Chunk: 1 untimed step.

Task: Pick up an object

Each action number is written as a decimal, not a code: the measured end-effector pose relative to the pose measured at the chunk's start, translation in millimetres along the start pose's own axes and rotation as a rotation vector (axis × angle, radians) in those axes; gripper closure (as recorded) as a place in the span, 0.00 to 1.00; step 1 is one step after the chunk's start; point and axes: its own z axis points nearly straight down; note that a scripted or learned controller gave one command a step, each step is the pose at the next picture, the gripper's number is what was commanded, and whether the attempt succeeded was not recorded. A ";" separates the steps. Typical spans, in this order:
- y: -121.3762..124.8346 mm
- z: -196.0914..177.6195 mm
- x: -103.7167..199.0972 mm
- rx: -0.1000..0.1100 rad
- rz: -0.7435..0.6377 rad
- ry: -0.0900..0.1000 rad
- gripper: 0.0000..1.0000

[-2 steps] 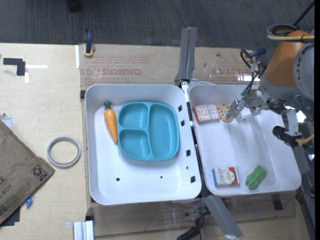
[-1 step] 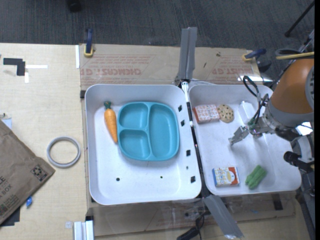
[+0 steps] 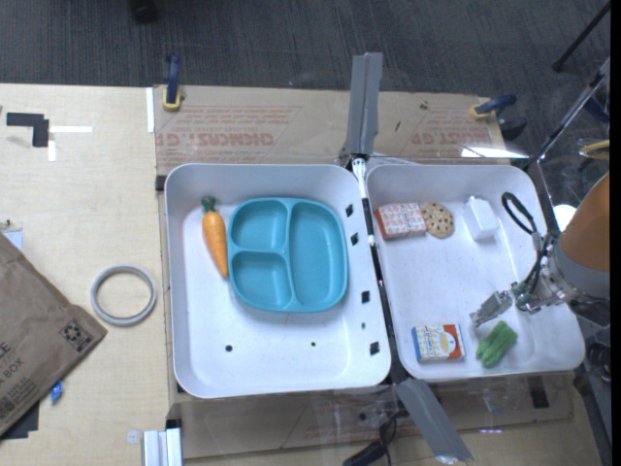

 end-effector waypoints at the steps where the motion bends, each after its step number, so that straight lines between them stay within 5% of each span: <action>1: -1.3 -0.1 12.7 -0.001 -0.280 0.000 0.00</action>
